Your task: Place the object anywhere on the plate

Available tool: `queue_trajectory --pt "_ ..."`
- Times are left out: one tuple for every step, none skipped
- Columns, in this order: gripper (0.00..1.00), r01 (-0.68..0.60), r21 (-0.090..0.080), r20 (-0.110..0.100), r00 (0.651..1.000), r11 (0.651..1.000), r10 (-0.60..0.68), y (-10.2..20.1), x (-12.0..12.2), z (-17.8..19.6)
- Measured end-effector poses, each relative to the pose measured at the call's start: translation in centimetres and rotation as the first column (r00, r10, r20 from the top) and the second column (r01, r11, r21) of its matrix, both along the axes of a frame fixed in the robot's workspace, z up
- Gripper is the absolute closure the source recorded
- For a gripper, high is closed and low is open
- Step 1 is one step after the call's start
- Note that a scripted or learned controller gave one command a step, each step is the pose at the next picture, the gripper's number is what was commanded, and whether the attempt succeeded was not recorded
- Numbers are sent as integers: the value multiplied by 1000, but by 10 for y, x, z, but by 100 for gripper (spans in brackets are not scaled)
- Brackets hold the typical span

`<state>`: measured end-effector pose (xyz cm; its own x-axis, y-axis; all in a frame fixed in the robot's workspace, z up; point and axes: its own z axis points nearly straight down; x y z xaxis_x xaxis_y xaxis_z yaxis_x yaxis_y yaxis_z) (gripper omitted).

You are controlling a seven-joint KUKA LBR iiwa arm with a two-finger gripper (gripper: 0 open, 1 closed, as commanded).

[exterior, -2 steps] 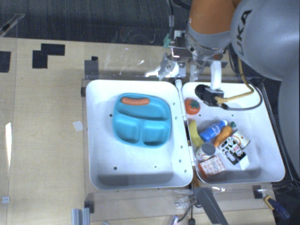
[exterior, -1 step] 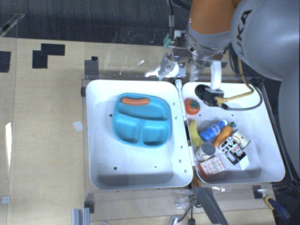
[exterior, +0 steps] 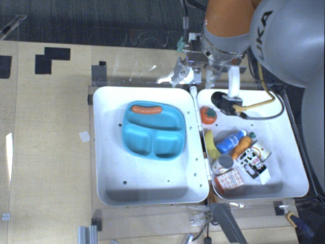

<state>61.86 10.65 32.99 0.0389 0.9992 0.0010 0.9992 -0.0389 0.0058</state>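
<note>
Grey robot arm (exterior: 292, 32) reaches in from the upper right — its orange-banded wrist (exterior: 228, 9) bent downward, the gripper (exterior: 195, 76) hanging near the frame's top centre.

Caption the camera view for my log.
Hot dog in far compartment of blue plate; claw hovers at far edge of bins.

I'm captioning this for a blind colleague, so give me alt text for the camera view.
A blue divided plate sits in the left bin with a sausage in its far compartment. The gripper hangs at the bins' far edge, near where they meet. The right bin holds a tomato, a blue bottle, a carrot and other clutter.
</note>
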Motion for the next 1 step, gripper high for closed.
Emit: queue_trajectory --pt "0 0 0 0 1000 1000 0 0 0 0"
